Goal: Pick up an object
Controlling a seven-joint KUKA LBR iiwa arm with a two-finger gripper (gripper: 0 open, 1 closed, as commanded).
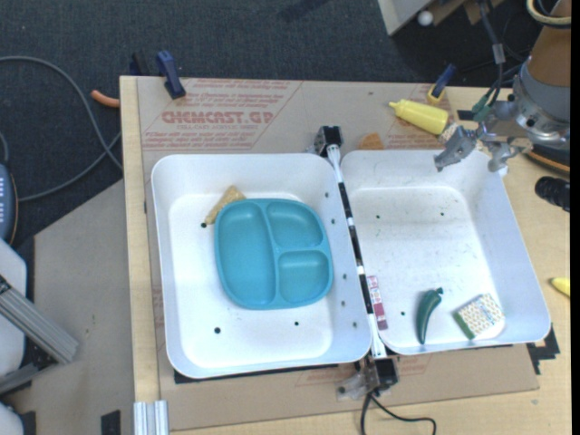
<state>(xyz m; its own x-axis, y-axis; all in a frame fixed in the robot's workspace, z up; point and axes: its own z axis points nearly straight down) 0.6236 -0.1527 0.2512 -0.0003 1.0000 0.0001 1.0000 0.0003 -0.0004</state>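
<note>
My gripper [477, 155] hangs over the far edge of the right bin [412, 188], its two fingers spread apart with nothing between them. A green pepper-shaped object [428, 314] lies near the front of that bin, and a small patterned sponge-like block [478, 314] rests beside it to the right. In the left bin [181, 243] a teal divided plate [272, 252] lies flat, with a tan piece [224, 204] poking out from under its far left corner. The gripper is well away from all of these.
A yellow object [420, 114] and a small orange bit [371, 140] lie on the board behind the right bin. Blue clamps [169, 73] hold the board's far edge. A black divider strip [349, 234] runs between the bins.
</note>
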